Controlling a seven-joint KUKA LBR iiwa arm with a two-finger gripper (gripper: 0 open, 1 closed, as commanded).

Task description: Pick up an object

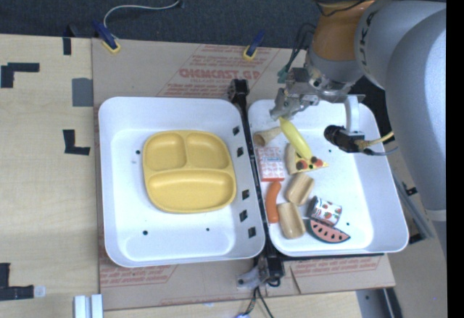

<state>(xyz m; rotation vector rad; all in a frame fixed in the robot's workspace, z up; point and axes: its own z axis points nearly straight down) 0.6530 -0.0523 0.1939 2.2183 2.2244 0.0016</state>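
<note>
Hovering at the banana's [294,137] upper end, my hand [288,108] sits above it; its long axis runs down-right; finger state unclear.

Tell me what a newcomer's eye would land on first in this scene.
First, the yellow divided plate, lying alone in the left bin. Next, the grey arm with its orange band reaching in from the right, its gripper at the upper end of a yellow banana. Below that, toy foods crowd the right bin, among them a watermelon slice.
</note>
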